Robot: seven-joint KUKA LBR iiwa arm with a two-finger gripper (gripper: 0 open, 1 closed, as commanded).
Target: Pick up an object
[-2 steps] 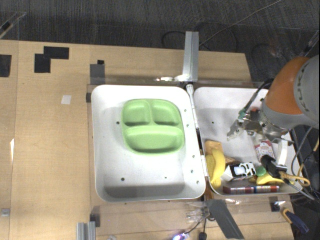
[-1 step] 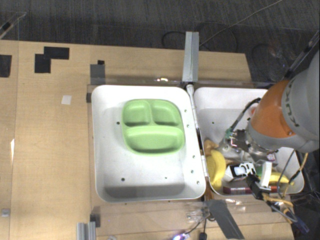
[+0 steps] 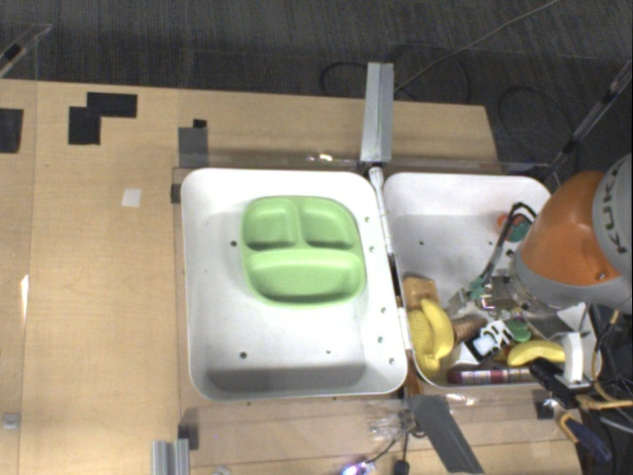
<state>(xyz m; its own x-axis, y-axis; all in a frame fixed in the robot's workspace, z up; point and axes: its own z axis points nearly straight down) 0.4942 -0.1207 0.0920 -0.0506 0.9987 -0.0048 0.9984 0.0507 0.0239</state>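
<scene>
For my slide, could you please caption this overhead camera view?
KUKA arm reaching into right bin of clutter; green divided plate in left bin.

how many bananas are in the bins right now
2. One banana lies at the right bin's left wall; a second banana lies further right, under the arm, which may hide more.

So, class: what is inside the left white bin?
The left bin holds a green divided tray, lying flat with three compartments showing nothing in them. Whatever might be beneath the tray is covered, so that cannot be told.
</scene>
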